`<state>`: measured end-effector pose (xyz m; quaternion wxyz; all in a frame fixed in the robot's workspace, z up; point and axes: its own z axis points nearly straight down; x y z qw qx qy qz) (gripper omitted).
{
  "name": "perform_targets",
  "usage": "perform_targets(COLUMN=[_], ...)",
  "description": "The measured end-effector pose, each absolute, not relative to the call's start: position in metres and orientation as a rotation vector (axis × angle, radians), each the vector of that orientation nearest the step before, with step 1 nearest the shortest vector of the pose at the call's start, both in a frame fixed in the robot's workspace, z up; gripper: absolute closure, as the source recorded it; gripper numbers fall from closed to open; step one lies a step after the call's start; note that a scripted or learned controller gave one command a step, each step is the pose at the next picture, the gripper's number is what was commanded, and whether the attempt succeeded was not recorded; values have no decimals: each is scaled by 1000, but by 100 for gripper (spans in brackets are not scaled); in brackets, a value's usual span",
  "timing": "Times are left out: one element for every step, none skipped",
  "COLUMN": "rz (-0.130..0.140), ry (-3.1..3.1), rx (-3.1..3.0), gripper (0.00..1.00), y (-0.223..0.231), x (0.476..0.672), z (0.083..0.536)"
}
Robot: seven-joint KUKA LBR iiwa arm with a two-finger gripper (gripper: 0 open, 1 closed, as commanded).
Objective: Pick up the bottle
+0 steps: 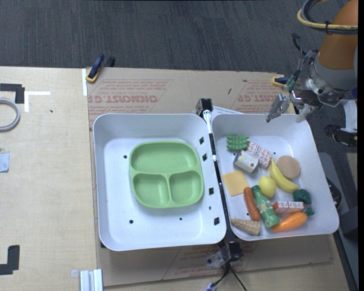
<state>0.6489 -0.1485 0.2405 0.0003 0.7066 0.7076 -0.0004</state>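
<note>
Small green bottle (264, 207) lies on its side in the right bin (318, 148), near its front wall, just beside the carrot (290, 221).

Looked like a robotics lab: bench (45, 187) topped with cardboard (148, 94), tape marks at nine o'clock, grey carpet (170, 28) at twelve, cabling (318, 17) at one.

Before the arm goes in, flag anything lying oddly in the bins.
The green bottle lies on its side in the right bin, wedged among toy food between the sausage and the carrot. Nothing looks spilled or broken.
</note>
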Motion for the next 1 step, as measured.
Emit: perform_targets(rz=[-2], ry=[2225], rx=[2215], gripper=[100], y=[-149], x=[649], z=[250])
